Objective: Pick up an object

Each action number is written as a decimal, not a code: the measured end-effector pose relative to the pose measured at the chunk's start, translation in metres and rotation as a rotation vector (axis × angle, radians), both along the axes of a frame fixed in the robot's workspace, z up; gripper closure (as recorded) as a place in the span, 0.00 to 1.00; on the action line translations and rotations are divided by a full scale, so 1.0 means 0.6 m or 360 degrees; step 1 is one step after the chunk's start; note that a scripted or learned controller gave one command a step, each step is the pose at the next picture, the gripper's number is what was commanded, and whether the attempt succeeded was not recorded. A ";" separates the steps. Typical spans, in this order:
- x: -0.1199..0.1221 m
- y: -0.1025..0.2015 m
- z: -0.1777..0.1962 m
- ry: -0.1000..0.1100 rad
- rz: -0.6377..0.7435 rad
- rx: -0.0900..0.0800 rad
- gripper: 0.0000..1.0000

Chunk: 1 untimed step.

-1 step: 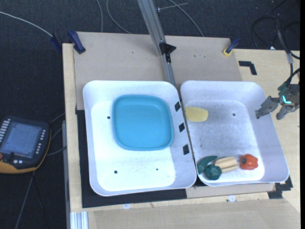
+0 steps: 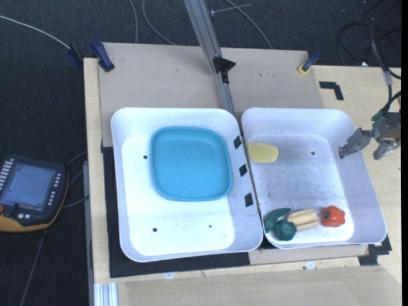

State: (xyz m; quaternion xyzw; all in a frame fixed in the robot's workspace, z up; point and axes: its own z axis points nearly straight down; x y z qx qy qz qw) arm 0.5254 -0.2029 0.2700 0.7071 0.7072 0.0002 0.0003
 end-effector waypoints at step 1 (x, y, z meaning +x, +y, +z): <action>-0.010 -0.002 -0.072 0.0006 0.0000 0.0002 0.00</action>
